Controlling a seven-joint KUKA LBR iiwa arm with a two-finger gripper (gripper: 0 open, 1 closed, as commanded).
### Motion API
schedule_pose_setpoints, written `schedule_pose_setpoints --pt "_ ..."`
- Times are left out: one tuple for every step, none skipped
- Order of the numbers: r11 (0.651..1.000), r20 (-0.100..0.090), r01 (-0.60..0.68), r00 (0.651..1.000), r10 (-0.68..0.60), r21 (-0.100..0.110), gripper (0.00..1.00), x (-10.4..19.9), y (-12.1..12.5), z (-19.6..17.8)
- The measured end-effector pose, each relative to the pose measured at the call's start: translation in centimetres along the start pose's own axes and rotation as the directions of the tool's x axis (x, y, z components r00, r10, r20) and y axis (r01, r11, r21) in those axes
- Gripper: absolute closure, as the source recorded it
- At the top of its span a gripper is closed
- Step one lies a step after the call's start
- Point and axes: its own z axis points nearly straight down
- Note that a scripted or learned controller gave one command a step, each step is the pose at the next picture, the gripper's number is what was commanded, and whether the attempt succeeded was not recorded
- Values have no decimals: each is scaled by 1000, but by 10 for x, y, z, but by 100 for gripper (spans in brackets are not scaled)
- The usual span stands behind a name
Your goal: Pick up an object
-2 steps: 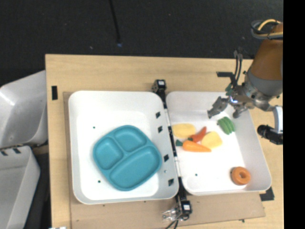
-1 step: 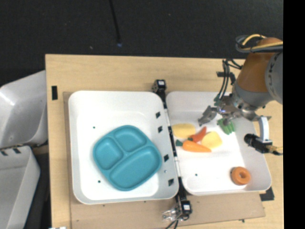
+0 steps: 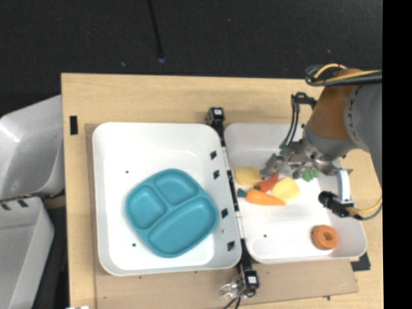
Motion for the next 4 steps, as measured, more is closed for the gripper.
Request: schedule_pose_setpoints --pt "1000 1 -3 1000 3 -5 100 -1 1 -14" --pt "1000 1 -3 1000 3 -7 100 -3 0 -58" --pt "1000 1 4 1000 -4 -9 100 -5 2 -112" --pt "1000 -1 8 1000 -8 -3 100 49 -2 -107"
